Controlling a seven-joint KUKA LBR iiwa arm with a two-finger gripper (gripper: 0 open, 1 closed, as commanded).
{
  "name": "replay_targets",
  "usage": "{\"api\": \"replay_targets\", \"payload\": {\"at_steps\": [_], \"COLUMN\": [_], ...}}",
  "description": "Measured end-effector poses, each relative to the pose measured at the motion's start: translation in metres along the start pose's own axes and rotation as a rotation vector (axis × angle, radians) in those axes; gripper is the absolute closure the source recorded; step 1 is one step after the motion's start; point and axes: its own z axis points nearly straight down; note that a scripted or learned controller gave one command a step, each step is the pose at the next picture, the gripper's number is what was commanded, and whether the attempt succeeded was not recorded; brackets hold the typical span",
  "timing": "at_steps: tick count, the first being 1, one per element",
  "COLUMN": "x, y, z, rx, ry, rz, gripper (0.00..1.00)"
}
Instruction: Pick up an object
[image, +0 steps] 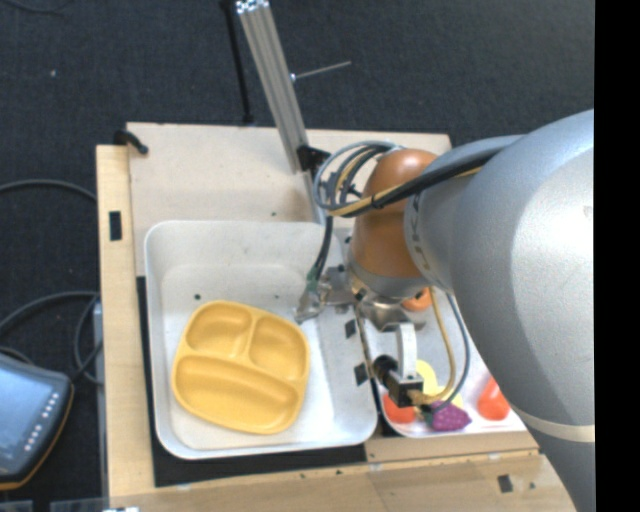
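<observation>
- A pale wooden bench (200, 180) stands on a dark carpeted floor, seen from above at a slant; cables trail across the floor on the left, and a metal rail (272, 80) rises from the bench's far edge.
- Two shallow white bins sit side by side on the bench. The left bin (200, 250) holds a yellow divided tray (240, 366), lying flat towards its near left corner.
- The right bin (400, 425) is largely covered by the grey arm (520, 270), which reaches in from the right, its orange band (385, 230) above the wrist.
- Small toy-like objects lie along the right bin's near edge: a purple piece (450, 417), a red piece (400, 408), a yellow piece (428, 376) and an orange piece (492, 400). Any of these could be the thing to pick up.
- The gripper (405, 385) points down over the right bin's near left corner, just beside the red and yellow pieces, probably placed to try for one of them. Whether it is open, closed or holding anything cannot be told.
- Room is tight there: the bin's left wall and near rim hem the gripper in, and the pieces crowd together. The left bin's far half offers open floor.
</observation>
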Motion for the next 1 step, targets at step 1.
{"api": "replay_targets", "payload": {"at_steps": [1], "x": [0.0003], "y": [-0.0017], "z": [0.0023], "rx": [-0.003], "ry": [-0.003], "rz": [0.003], "gripper": [0.0]}}
